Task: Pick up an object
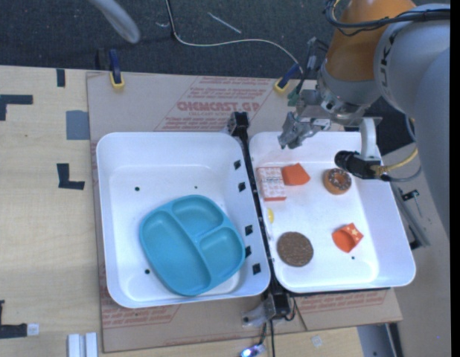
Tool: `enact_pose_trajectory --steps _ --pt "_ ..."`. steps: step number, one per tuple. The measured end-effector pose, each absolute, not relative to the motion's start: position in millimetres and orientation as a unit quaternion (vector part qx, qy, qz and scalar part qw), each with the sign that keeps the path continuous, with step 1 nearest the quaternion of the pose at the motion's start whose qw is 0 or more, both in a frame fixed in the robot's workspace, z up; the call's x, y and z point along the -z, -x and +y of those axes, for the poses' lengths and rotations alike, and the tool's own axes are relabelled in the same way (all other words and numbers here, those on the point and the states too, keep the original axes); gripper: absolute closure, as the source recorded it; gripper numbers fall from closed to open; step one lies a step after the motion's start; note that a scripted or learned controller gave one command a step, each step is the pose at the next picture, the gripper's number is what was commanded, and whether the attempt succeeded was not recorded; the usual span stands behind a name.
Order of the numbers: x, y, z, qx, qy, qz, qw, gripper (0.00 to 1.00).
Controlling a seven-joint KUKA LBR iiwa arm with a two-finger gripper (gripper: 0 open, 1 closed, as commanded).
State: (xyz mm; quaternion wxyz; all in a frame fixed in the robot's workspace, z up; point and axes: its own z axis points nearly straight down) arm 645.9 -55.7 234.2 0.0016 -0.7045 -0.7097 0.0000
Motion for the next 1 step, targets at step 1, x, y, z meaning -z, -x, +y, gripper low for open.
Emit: enact_pose_trajectory --steps 1 --pt "-239.1 -630.9 2.8 -0.0001 0.705 -0.710 0.002 1.00"
